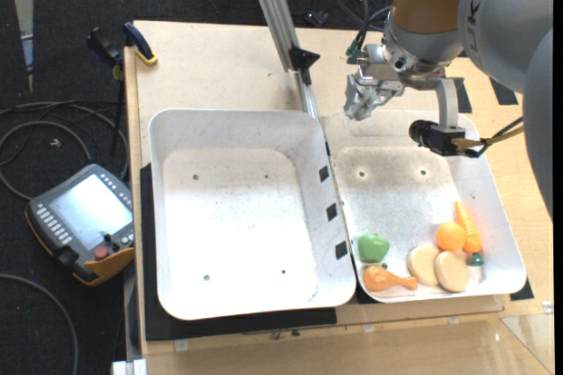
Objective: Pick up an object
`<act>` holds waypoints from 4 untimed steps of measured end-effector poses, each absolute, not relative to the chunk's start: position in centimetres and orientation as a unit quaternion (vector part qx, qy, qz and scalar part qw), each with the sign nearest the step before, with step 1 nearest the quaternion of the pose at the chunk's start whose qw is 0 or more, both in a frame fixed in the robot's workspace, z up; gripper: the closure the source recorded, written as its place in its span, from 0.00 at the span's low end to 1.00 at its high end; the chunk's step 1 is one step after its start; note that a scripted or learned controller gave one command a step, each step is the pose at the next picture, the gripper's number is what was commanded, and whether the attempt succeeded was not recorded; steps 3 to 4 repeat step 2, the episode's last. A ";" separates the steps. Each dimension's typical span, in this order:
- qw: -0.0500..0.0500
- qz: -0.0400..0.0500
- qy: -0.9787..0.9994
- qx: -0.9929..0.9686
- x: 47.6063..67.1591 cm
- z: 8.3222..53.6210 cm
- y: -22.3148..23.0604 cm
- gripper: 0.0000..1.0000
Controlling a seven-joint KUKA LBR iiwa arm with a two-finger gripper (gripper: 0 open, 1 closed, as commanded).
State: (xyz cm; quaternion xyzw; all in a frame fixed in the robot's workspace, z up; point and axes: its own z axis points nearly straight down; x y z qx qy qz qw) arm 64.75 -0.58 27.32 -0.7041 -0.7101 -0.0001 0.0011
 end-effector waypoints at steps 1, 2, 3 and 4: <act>0.001 0.000 -0.710 -0.704 63.1 27.0 4.6 1.00; 0.002 0.001 -0.710 -0.704 61.4 24.1 9.2 1.00; 0.002 0.001 -0.710 -0.704 61.4 24.1 9.2 1.00; 0.002 0.001 -0.710 -0.704 61.4 24.1 9.2 1.00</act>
